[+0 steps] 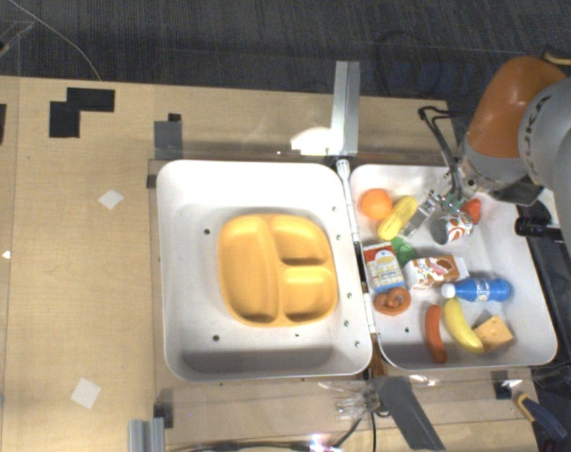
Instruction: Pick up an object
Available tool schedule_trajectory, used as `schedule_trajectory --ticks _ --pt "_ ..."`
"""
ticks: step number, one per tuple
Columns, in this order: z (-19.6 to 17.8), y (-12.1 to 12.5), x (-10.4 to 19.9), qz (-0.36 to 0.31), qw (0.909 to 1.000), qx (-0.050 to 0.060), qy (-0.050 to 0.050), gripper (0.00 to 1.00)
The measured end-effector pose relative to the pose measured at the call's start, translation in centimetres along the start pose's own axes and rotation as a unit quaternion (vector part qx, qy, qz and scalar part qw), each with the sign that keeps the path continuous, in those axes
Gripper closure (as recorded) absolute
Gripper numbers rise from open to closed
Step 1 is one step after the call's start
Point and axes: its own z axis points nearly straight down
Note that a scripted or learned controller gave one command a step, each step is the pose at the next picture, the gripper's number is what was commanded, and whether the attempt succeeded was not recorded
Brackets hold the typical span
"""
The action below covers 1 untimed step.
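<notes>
A yellow three-compartment plastic tray [274,268] fills the left white bin [187,347]. In the right white bin [540,342], upper right of frame, the gripper [443,205] hovers over toy food beside a yellow corn cob [398,217]; finger state cannot be told. Reaching appears underway; descent and closing come next.

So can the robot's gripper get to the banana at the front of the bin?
Probably yes. The banana lies on top in the right bin, uncovered, though a sausage and cheese wedge crowd its sides. The gripper hangs over the same bin.
</notes>
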Motion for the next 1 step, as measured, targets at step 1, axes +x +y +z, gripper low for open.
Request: schedule_trajectory --ticks 1 --pt "0.05 0.07 -0.12 -0.006 1.0000 0.002 0.002 0.00"
